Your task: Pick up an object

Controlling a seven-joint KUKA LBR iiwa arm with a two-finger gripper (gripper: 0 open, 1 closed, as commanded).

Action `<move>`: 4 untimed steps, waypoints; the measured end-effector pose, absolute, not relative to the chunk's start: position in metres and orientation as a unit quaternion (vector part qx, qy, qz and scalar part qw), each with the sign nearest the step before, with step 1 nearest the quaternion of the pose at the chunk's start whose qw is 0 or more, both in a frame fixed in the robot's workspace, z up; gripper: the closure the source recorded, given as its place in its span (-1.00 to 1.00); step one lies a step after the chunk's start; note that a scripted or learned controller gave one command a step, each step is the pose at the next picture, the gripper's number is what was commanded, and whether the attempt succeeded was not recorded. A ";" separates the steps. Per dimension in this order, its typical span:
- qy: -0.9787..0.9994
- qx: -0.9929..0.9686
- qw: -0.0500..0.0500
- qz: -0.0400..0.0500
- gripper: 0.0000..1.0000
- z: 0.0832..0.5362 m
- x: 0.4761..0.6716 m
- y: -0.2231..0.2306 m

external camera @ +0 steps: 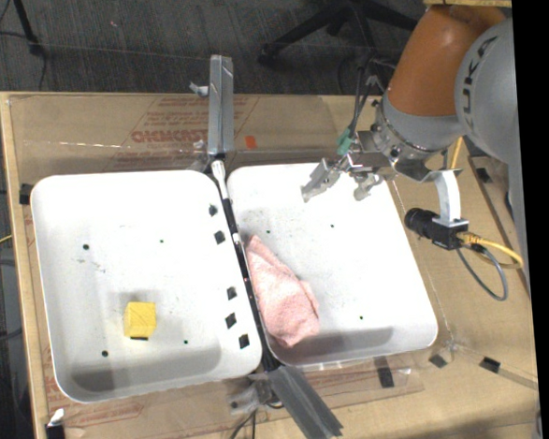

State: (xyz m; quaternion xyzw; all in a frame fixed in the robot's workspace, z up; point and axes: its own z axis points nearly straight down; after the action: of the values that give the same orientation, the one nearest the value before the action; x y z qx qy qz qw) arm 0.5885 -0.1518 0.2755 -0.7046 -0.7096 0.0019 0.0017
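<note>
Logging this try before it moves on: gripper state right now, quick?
Gripper: open, holding nothing, above the right bin's far edge, apart from the pink cloth.

Arm (469, 50): big rounded grey casing with a glossy orange band above the wrist, and part of a dark printed letter on the grey shell near the right edge. Gripper (339, 181): small silver-grey metal assembly with two thin pale fingers, a green bit at its base and thin dark wires running up to the wrist. White bracket below the wrist carries a black cylindrical unit (434, 226) with yellow and grey cables.
</note>
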 end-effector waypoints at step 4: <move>-0.558 -0.830 0.001 0.001 -1.00 0.092 0.657 -0.167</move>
State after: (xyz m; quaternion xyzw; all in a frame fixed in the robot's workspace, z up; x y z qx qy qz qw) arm 0.6570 -0.1669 0.0917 -0.8297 -0.5582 0.0007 0.0010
